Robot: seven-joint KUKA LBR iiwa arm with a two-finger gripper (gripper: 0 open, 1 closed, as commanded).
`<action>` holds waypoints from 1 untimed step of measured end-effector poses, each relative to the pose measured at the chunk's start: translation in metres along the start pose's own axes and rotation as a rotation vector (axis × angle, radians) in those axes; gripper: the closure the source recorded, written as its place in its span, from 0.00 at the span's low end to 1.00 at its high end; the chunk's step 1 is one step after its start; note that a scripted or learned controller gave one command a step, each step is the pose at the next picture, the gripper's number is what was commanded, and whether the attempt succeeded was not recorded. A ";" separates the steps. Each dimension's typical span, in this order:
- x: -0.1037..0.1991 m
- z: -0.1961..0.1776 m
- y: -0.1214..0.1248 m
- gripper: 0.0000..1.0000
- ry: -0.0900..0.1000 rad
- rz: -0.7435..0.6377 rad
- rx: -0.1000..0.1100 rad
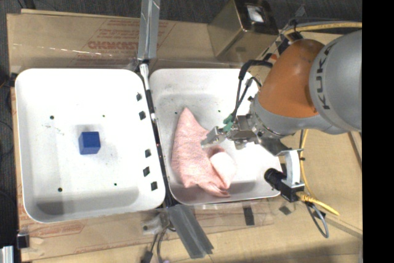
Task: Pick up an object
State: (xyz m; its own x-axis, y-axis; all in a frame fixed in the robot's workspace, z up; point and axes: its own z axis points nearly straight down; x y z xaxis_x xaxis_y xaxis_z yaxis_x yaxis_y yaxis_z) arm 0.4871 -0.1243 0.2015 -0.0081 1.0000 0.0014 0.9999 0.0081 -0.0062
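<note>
Hovering jaws [210,138] over one pink cloth [192,154], grip unclear, one blue cube [90,142], two bins [37,95]

Single fixed camera above bench [55,28], slanted downward, both bins [37,132] framed.

I see a crumpled pink cloth [192,154] lying in the right bin, a white rounded object [223,164] touching its near right side, and a small blue cube [90,142] sitting alone in the left bin.
</note>
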 end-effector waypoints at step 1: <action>-0.032 0.109 0.025 0.00 -0.001 -0.027 -0.006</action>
State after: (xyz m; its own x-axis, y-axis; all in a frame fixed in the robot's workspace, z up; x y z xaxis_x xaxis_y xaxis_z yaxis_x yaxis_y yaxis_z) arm 0.5115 -0.1562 0.0921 -0.0349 0.9994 0.0003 0.9994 0.0349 -0.0004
